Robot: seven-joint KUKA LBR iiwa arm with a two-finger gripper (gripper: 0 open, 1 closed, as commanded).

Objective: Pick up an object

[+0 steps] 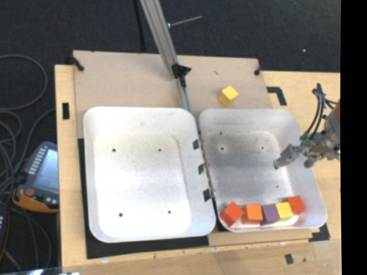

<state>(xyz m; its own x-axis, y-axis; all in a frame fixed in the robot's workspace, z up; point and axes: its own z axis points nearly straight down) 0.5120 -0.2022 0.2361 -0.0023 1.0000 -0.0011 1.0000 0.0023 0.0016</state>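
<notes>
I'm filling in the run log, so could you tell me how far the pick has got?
Nothing looks picked yet. The gripper hangs over the right bin's right side. Five blocks lie along that bin's near edge, and a yellow cube sits on the board behind it. The whole grasp remains.

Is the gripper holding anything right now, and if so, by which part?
Nothing is held. The gripper hangs over the right bin with no object between its fingers; the blocks lie along the bin's near edge.

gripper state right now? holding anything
Gripper: cannot be told; it sits over the right bin near its right edge, with nothing seen in it.
</notes>
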